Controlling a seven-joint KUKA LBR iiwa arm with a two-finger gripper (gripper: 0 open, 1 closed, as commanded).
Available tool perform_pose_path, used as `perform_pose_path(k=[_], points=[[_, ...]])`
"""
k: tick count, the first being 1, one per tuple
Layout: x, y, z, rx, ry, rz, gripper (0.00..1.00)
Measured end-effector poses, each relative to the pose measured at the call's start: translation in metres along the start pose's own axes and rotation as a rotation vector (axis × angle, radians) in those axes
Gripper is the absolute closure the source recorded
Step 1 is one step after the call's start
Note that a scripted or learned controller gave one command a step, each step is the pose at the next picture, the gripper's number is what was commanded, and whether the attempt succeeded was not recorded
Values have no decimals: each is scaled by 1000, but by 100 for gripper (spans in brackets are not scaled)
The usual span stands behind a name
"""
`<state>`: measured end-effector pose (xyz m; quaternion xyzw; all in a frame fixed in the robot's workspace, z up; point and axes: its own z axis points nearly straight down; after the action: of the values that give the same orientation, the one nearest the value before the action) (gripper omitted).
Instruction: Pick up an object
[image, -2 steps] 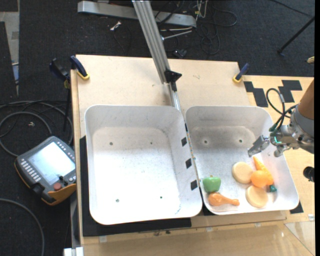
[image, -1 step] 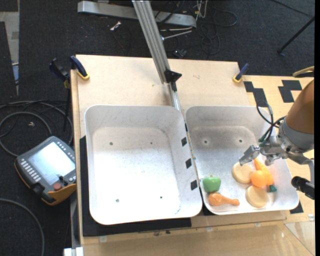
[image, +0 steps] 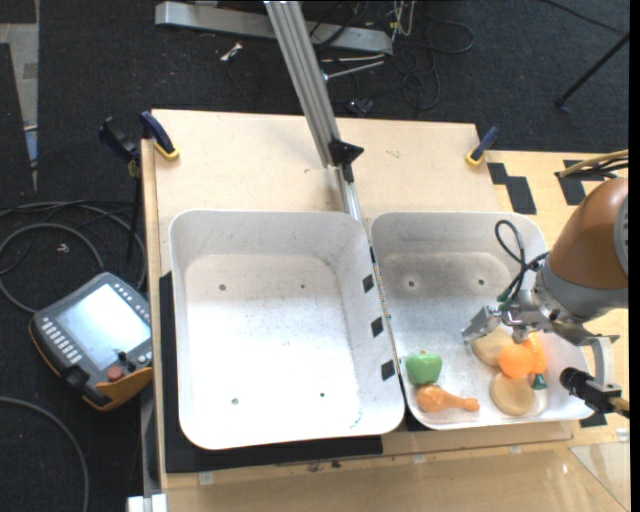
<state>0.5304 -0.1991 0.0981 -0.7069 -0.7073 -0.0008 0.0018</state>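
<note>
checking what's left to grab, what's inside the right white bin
In the right white bin lie a green apple-shaped toy, an orange drumstick-shaped toy, a round tan piece and a bright orange toy. The gripper covers part of another tan piece.

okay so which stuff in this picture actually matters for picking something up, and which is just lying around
For the job:
gripper, low in the right bin
green apple
orange drumstick-shaped toy
orange fruit
two tan pieces

Lying about:
left bin
teach pendant on the floor
yellow clamps at the bench corners
</note>
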Motion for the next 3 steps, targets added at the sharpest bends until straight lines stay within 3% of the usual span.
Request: perform_pose_path(k=[1,3], points=[[-2,0,-12,-3,-4,1,100],[13,4,-123,-8,-6,-4,100]])
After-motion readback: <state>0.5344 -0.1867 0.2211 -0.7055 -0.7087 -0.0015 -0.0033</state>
